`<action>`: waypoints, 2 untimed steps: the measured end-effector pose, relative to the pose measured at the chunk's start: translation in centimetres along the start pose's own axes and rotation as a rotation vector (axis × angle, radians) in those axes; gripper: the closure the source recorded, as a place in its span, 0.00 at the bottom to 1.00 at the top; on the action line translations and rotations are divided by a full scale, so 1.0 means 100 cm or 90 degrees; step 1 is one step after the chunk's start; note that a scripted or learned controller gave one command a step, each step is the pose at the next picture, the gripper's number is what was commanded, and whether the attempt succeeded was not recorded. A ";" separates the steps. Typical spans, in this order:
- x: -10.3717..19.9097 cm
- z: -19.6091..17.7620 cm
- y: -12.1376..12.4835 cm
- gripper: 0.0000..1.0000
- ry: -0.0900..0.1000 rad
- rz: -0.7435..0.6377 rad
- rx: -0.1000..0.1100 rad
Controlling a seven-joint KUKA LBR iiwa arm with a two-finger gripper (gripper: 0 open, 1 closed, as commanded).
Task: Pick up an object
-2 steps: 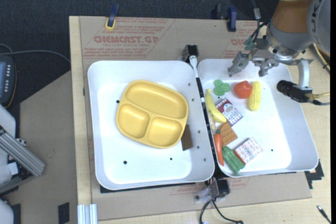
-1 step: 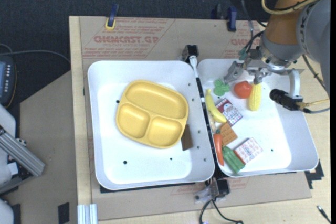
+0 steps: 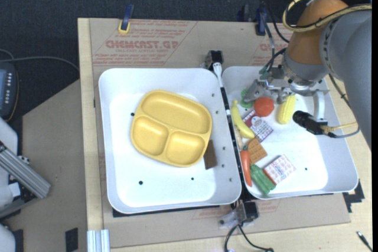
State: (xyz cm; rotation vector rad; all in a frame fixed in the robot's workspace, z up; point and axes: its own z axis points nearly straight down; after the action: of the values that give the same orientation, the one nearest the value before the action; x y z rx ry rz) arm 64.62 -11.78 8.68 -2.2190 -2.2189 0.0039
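The right bin (image 3: 331, 177) holds several toy foods. A red tomato (image 3: 264, 107) and a yellow corn cob (image 3: 286, 108) lie near its back. A yellow banana (image 3: 239, 120) rests along the left wall. A small printed packet (image 3: 258, 126), a brown cracker (image 3: 256, 151), an orange carrot (image 3: 245, 163), a green cucumber (image 3: 260, 177) and a red-patterned packet (image 3: 279, 168) sit toward the front. My gripper (image 3: 267, 89) hangs low over the bin's back, just above and behind the tomato and the corn.
The left bin (image 3: 118, 144) carries a yellow divided plate (image 3: 171, 127), with a brown piece (image 3: 209, 156) by its right edge. The grey arm with its orange band (image 3: 316, 26) comes in over the right bin's back right. A black part (image 3: 307, 121) and cables hang by the corn.
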 end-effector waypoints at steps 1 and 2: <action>0.000 -0.014 0.001 1.00 -0.001 0.000 -0.004; -0.004 -0.072 -0.006 1.00 -0.001 0.001 -0.006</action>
State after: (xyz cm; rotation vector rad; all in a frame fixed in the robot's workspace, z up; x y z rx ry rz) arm 64.02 -12.15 15.93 -2.2257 -2.2229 -0.0036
